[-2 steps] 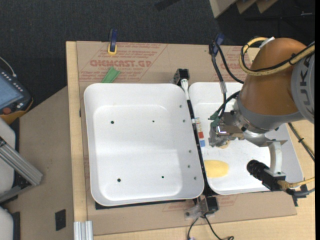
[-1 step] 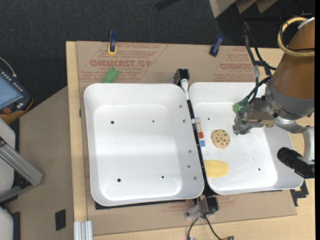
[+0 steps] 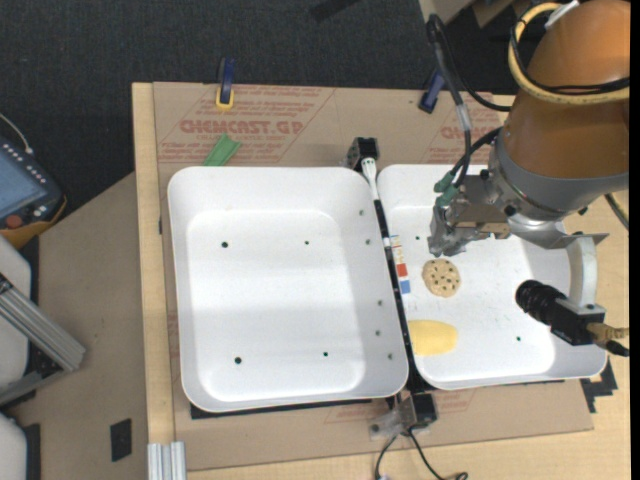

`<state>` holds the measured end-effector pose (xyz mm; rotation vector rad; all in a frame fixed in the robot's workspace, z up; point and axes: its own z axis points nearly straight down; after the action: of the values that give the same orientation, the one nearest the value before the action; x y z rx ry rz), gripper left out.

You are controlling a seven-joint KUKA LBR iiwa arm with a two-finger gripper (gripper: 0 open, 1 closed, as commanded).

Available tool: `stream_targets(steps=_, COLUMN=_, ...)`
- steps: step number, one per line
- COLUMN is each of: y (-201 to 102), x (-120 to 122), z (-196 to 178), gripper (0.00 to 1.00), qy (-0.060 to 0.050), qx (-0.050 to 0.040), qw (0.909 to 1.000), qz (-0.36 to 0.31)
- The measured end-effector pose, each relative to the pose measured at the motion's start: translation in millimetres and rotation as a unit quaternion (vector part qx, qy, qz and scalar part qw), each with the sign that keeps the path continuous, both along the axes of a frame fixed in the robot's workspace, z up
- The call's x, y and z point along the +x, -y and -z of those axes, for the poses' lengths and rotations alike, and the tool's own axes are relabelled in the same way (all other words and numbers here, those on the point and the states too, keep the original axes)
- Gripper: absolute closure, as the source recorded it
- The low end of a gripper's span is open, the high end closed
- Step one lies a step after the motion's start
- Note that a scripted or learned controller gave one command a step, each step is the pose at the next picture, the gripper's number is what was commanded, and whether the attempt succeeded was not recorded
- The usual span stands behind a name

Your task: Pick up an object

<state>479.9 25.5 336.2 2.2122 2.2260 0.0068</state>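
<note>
In the right bin (image 3: 500, 363) lie a round tan cookie with dark chips (image 3: 441, 278) and, nearer the front, a pale yellow oval piece (image 3: 433, 337). My gripper (image 3: 441, 245) hangs low over the bin, just behind the cookie and almost touching its far edge. The wrist blocks the fingertips, so their spread is hidden. Nothing is visibly held.
The left bin (image 3: 270, 378) sits beside the right one, with a black divider rail (image 3: 385, 258) between them. A small red and blue strip (image 3: 402, 271) lies by the rail. A green piece (image 3: 221, 150) and a yellow-blue clamp (image 3: 226, 83) sit on the cardboard behind.
</note>
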Motion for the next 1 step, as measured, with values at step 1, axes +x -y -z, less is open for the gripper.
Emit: stream_targets(steps=1, y=51.6, x=-0.3, z=-9.5, gripper=1.0, qy=-0.001, qx=-0.0016, qw=1.0, qz=0.006)
